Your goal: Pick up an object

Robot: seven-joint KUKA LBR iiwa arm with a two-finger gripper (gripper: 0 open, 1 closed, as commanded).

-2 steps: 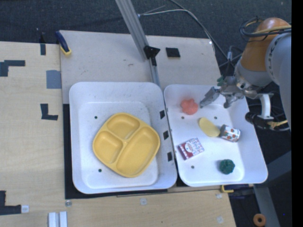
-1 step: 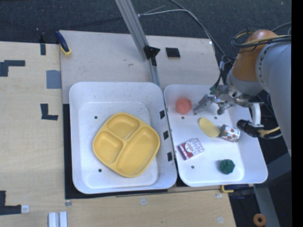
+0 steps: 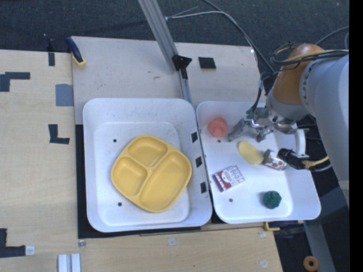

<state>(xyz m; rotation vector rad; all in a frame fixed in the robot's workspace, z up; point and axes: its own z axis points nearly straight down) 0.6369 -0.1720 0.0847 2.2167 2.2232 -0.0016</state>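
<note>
Your surface carries two white bins; the left bin [image 3: 96, 152] holds a yellow divided plate [image 3: 151, 173]. Over the right bin's [image 3: 300, 200] back edge, your pincer [image 3: 248, 130] hangs with fingers apart, gripping nothing, between a pink ball [image 3: 217, 127] and a yellow lemon [image 3: 249, 152].

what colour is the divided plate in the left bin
Yellow. The divided plate shows plainly in the camera view, lying in the left white bin.
</note>
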